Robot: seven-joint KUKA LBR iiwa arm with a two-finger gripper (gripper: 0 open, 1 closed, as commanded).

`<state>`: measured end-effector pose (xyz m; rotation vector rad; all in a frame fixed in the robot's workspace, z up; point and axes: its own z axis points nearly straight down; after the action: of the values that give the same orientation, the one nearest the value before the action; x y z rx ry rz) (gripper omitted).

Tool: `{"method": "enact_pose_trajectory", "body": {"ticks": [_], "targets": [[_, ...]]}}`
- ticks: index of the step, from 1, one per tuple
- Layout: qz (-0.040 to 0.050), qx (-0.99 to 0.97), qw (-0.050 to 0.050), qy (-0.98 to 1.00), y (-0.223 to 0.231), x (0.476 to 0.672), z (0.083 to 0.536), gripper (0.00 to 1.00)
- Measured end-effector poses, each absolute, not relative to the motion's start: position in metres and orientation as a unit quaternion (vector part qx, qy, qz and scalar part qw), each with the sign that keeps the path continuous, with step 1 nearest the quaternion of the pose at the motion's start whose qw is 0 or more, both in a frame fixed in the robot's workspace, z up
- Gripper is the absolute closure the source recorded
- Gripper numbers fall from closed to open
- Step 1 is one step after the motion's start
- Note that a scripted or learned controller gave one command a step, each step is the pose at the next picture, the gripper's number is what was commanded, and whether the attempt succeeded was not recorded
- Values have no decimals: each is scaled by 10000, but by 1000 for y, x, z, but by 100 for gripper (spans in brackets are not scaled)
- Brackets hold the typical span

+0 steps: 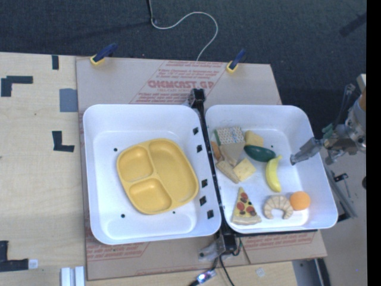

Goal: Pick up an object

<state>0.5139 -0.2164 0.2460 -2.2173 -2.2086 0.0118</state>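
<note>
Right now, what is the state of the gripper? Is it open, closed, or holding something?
Gripper: over the right edge of the right bin, nothing seen between its fingers; open or closed cannot be told.

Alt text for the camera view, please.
The hand hovers at the right bin's right edge, above toy food including a banana, orange and pizza slice. The left bin holds a yellow tray.

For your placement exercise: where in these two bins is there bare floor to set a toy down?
Left white bin: bare floor all around the yellow divided plate. Right white bin: its upper right, above the yellow banana. Crowded from the green toy down to the pizza slice and croissant.
</note>
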Motion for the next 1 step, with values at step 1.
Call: {"method": "enact_pose_trajectory", "body": {"ticks": [1], "targets": [[6,-7069,5,-7074,-216,516,253,0]]}}
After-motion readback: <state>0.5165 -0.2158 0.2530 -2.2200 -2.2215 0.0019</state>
